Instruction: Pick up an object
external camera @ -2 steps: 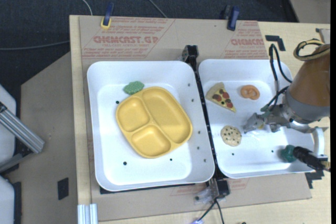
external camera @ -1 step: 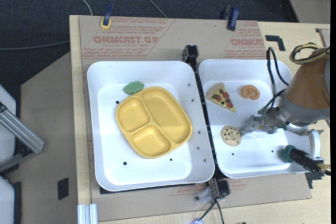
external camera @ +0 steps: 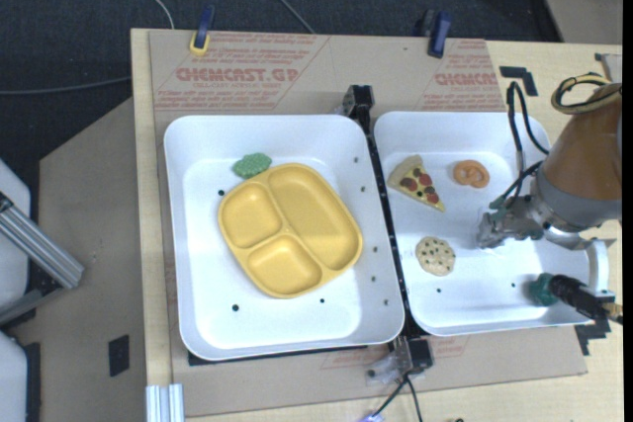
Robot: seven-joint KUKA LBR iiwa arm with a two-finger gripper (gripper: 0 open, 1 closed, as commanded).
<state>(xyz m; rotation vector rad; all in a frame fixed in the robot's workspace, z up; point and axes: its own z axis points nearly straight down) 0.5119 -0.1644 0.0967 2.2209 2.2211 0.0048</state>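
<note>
Arm: reaches in from the right over the right bin [external camera: 465, 316], orange band above the wrist.
Gripper [external camera: 492, 230]: low in the right bin, just right of the cookie [external camera: 435, 255].
Fingers: too small and blurred; whether spread or pressed together cannot be told.
Right bin: pizza slice [external camera: 416, 182], round orange piece [external camera: 471, 174], cookie, dark green item [external camera: 543, 290] near the right corner.
Left bin [external camera: 198, 301]: yellow divided plate [external camera: 288, 228], green piece [external camera: 252, 165] touching its upper edge, perhaps toy lettuce.

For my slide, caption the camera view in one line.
Gripper low in the right bin near cookie, pizza and pretzel; yellow tray sits left.
</note>
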